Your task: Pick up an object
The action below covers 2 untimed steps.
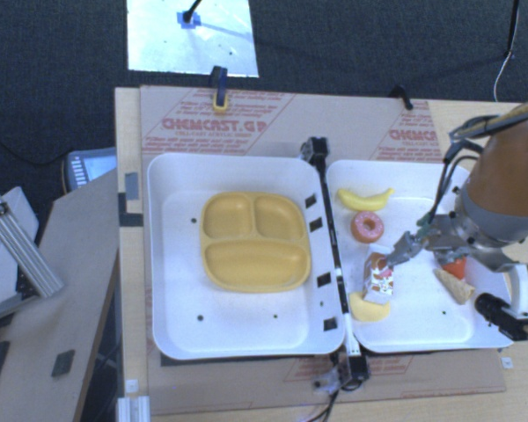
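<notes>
Jaws (pixel 403 250), grip unclear, hover beside carton (pixel 380 279), donut (pixel 367 227) and banana (pixel 364 199).

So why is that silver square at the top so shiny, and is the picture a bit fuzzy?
In the camera view, the silver sheet behind the bench catches the light and glares nearly white; the white bins are bright too, with soft shadows along their walls. The whole view is slightly soft and grainy, so the small carton's print is unreadable, and the end effector looks smeared.
</notes>
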Available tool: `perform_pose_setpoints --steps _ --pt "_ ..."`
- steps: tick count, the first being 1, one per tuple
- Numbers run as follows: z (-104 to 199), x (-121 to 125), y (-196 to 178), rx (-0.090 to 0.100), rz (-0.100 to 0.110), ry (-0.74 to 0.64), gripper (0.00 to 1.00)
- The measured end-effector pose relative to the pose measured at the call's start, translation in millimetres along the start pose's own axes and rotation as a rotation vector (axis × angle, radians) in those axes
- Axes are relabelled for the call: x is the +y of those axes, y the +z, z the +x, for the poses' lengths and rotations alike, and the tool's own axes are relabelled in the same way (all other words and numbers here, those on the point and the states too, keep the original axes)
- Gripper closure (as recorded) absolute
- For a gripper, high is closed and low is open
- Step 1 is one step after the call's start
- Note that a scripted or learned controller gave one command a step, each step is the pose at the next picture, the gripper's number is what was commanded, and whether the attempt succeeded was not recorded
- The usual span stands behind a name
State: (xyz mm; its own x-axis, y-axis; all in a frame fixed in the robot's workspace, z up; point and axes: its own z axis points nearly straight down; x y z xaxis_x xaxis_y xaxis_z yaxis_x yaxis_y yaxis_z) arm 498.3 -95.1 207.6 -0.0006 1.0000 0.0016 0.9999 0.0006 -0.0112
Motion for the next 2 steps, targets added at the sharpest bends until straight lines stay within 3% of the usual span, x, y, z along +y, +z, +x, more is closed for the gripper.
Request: perform_pose_setpoints --steps 1,2 --pt "0 3 -6 -0.002 -0.012 -0.003 0.00" --pt "-1 -7 50 -0.001 -0.007 -0.001 0.00"
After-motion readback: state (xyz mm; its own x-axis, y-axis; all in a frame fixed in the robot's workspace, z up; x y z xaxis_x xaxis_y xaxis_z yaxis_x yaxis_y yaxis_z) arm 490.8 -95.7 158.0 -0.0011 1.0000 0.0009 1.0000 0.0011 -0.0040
